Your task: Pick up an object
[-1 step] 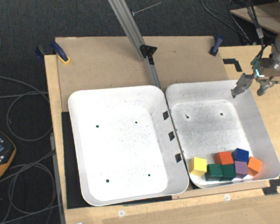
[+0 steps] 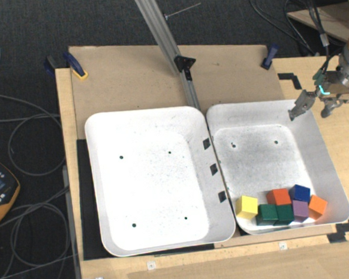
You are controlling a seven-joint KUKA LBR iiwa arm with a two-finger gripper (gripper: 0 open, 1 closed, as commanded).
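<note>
Several small blocks crowd the near edge of the right bin (image 2: 254,153): a yellow block (image 2: 248,206), two green blocks (image 2: 267,214), a red block (image 2: 280,196), a blue block (image 2: 300,192), a purple block (image 2: 300,208) and an orange block (image 2: 317,204). My gripper (image 2: 309,114) hangs above the far right corner of that bin, well away from the blocks. It is open, with its two fingers (image 2: 297,106) spread wide and nothing between them.
The left bin (image 2: 147,180) lies beside the right one, with black clips along their shared edge. A slanted metal bar (image 2: 165,40) rises from the back of the bench. Blue clamps (image 2: 269,56) sit at the far corners, and cables trail on the floor at left.
</note>
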